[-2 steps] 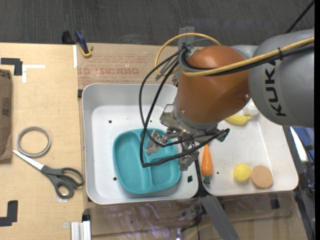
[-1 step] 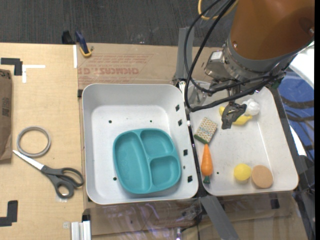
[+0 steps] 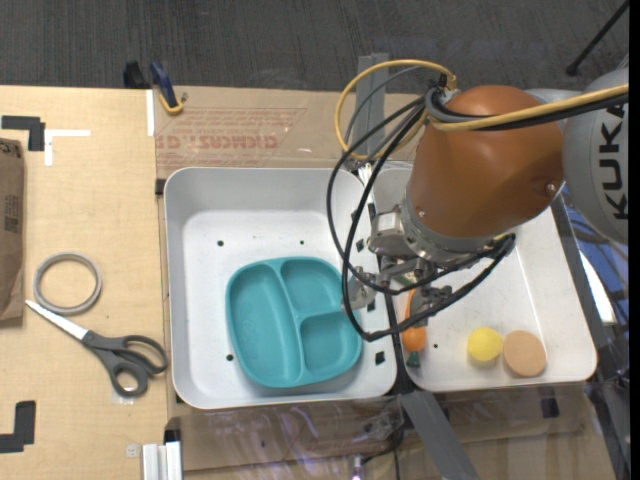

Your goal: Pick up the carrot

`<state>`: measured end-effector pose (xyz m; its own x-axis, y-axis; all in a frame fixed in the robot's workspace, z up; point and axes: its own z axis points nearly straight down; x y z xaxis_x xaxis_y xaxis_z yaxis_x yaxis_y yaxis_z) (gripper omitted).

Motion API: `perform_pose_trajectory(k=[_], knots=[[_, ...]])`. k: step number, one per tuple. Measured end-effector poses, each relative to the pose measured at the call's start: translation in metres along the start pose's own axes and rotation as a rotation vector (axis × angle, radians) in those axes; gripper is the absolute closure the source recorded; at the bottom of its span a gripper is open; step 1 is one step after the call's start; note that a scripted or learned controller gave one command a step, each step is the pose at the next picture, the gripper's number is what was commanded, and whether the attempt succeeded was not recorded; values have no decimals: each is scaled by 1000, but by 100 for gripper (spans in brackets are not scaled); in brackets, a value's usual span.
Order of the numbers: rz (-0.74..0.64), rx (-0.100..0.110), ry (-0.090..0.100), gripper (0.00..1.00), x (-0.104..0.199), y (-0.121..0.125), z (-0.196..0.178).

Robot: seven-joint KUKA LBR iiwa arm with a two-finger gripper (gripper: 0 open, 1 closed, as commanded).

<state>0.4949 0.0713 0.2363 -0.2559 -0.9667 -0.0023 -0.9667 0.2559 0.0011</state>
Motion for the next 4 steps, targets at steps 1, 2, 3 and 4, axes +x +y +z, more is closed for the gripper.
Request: perform_pose_trajectory(k=[1, 2, 3, 4], knots=[[-401, -1, 0, 0, 50, -19, 32], [-743, -1, -1, 0, 144, -21, 45], [-775, -1, -2, 0, 152, -76, 145], [-772, -1, -7, 100, 150, -76, 136]])
